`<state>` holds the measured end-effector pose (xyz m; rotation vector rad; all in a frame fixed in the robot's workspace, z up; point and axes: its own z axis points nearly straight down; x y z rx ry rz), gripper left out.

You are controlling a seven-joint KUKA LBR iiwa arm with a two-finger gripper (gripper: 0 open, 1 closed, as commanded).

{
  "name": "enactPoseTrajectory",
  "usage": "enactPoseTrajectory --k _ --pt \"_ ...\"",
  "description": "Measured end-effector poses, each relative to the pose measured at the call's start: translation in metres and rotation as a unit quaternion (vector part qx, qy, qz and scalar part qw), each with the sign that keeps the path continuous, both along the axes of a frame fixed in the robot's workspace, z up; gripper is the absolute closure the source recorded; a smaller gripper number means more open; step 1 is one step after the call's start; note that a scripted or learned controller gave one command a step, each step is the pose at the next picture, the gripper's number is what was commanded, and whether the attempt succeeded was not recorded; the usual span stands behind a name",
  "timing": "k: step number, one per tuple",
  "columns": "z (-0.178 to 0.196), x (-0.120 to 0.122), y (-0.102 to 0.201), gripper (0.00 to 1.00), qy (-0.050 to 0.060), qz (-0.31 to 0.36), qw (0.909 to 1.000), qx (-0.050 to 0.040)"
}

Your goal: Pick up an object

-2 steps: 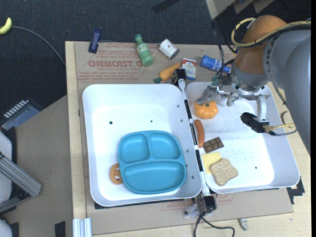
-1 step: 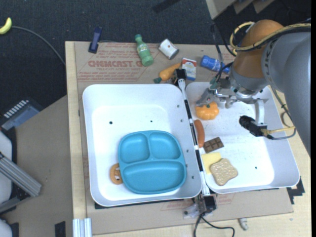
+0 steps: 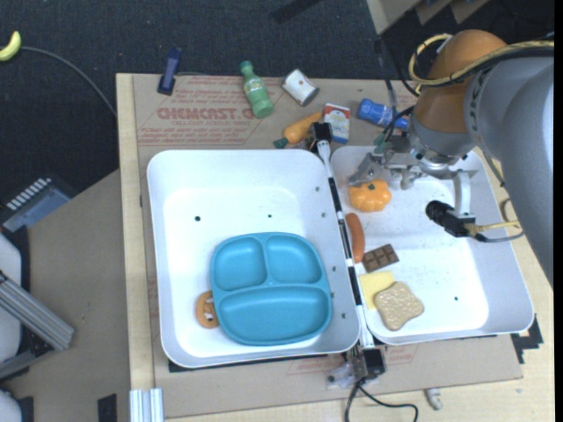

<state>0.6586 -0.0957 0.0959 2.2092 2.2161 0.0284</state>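
Two white bins sit side by side on the worktop [image 3: 220, 117]. The left bin [image 3: 176, 200] holds one blue divided plate [image 3: 268, 287] with three compartments, and one small brown pretzel-like piece [image 3: 206, 309] tucked against the plate's lower-left edge.

The right bin [image 3: 493, 297] holds five things: one orange pumpkin-like toy [image 3: 369, 195] near its upper left, one sausage [image 3: 354, 236] lying along the left wall, one chocolate square [image 3: 380, 257] just beside it, one yellow cheese slice [image 3: 376, 283] below that, and one slice of toast [image 3: 399, 305] overlapping the cheese at lower right.

The arm comes in from the upper right of the frame, and its pincer [image 3: 384, 170] hangs low over the right bin's upper-left corner, right above the pumpkin toy — touching it or nearly so. I cannot tell how the pincer is set from here; the wrist hides that.

Behind the bins, along the top of the worktop, lie six loose items: one dark blue marker-like piece [image 3: 168, 70], one green bottle [image 3: 257, 90], one white can [image 3: 300, 87], one carrot [image 3: 302, 130], one small carton [image 3: 335, 121] and one blue can [image 3: 375, 112].
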Motion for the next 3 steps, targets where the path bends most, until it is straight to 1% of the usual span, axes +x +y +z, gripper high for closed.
enactPoseTrajectory --k 1,2,3 --pt "0.000 0.002 0.004 0.00 -0.002 -0.001 1.0000 -0.0013" --pt "-0.011 0.008 0.002 0.00 0.010 -0.001 1.0000 -0.0023" --pt "-0.011 -0.059 -0.010 0.00 0.011 -0.002 0.9999 -0.0019"
